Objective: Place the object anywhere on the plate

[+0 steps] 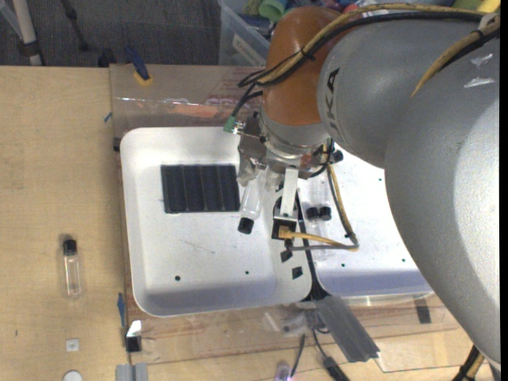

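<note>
A black ribbed plate (200,189) lies flat in the left white bin (159,284), toward its back. My gripper (264,227) hangs over the ridge between the two bins, just right of the plate's right edge. Its two pale fingers (248,205) point down and stand apart, with nothing visible between them. Two small black objects (318,212) sit on the floor of the right bin (373,268), a little to the right of the gripper. The arm's wrist hides much of the right bin.
A thin yellow cable (325,243) loops from the gripper across the right bin. A clear vial with a black cap (71,267) lies on the wooden bench left of the bins. A tub of coloured items (278,6) stands behind.
</note>
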Motion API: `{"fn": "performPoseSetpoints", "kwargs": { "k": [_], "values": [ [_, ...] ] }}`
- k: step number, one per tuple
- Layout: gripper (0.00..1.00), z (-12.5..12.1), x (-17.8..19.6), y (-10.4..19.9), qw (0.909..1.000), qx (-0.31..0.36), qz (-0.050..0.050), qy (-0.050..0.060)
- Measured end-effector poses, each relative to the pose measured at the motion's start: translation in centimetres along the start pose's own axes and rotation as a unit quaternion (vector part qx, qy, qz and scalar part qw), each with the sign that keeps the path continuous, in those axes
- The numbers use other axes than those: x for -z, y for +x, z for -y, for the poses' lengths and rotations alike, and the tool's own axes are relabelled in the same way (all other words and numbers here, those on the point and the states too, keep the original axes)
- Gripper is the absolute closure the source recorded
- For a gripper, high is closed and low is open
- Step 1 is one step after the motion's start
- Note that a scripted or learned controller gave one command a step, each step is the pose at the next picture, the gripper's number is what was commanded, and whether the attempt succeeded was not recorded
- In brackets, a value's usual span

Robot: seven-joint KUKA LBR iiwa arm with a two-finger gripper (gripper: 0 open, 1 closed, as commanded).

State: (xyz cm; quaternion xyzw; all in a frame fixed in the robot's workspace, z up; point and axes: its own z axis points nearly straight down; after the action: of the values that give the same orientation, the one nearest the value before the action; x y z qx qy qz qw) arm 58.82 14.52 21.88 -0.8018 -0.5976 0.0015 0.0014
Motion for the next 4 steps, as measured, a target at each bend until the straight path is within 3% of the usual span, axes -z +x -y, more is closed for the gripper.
{"fn": "performPoseSetpoints", "kwargs": {
  "k": [1, 2, 3, 4],
  "values": [
    [1.0, 6.0, 0.7, 5.0, 0.9824, 0.187, 0.0, 0.0],
    [1.0, 0.7, -4.1, 7.8, 0.9846, 0.175, 0.0, -0.002],
    [1.0, -4.9, -12.2, 9.6, 0.9968, 0.08, -0.002, -0.003],
    [1.0, 1.1, -12.3, 2.2, 0.9753, 0.22, -0.011, -0.013]
  ]
}}
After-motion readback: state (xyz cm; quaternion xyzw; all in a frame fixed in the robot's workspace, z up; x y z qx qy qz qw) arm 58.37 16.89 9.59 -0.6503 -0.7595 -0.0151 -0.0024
